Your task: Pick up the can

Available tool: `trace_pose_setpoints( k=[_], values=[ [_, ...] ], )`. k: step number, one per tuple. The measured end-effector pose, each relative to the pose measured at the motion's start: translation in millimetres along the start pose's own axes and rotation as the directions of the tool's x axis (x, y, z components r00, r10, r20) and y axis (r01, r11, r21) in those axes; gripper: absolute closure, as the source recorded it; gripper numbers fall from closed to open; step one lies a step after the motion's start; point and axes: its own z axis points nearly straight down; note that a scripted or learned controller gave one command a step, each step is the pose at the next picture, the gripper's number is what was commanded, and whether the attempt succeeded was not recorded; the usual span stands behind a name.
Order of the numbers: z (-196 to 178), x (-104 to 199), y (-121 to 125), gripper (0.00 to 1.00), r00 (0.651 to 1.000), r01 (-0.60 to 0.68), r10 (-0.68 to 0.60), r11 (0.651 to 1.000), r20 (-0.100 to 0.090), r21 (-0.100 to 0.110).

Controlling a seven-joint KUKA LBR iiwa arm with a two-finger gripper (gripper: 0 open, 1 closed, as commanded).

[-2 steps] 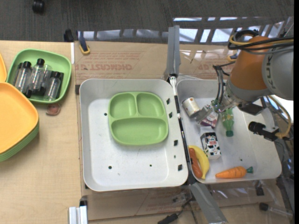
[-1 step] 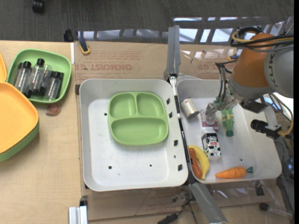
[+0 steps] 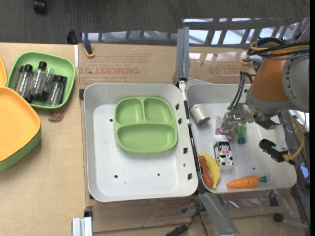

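The arm [image 3: 288, 82] was grey, its rounded casing smooth, with a broad orange band [image 3: 270, 80] above the wrist. Yellow and black cables [image 3: 266, 45] looped over the band's top, and a thin black cable ran down beside it. Below the band, the gripper [image 3: 230, 124] was pale metal.

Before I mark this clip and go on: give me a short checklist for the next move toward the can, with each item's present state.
1. Can in view, in the right bin, lying near its left wall: ok.
2. Can free of neighbours, no object touching it: ok.
3. Gripper over the can: not ok, it sits to the can's right, by a green object.
4. Can between the fingers: not ok.
5. Finger opening: cannot tell.
6. Banana, carrot and small carton away from the can: ok.
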Motion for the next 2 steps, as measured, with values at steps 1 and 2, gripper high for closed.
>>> trace_pose_setpoints(
  k=[1,2],
  values=[
    [-0.5,29.6,-25.2,1.00,0.999,-0.036,0.036,0.999,0.005,0.000],
    [-89.9,77.5,-20.4,1.00,0.969,-0.248,0.248,0.968,0.005,0.022]
  ],
)
